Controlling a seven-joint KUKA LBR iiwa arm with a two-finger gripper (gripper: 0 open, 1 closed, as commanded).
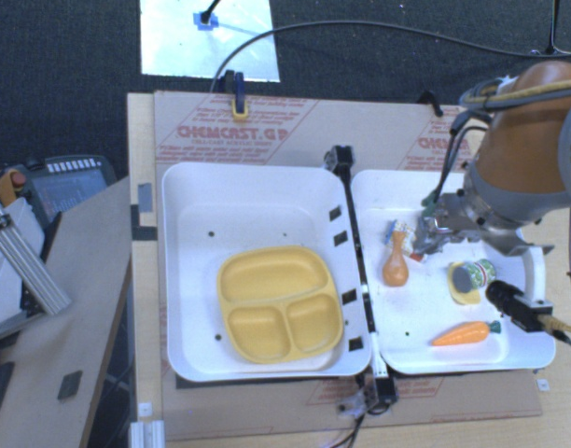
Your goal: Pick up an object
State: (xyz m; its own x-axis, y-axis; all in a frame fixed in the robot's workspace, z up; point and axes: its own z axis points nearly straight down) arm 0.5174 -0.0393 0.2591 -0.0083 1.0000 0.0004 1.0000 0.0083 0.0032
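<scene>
The arm (528, 147) reaches in from the right and hangs over the right bin (388, 343), its orange band above the wrist. The gripper (427, 236) sits low near the bin's upper middle; whether it is released or clenched I cannot tell, since the metal parts blur together there. Just left of it lies an orange pear-shaped toy (396, 264) with a small blue piece (394, 229) near its top (too small to identify). Near the gripper, to its lower right, rests a small can on its side (470, 278), and a toy carrot (465, 334) lies near the bin's front edge. The left bin (188, 250) holds a yellow 3-compartment plate (276, 301). Both bins sit on the tabletop (285, 129).
</scene>
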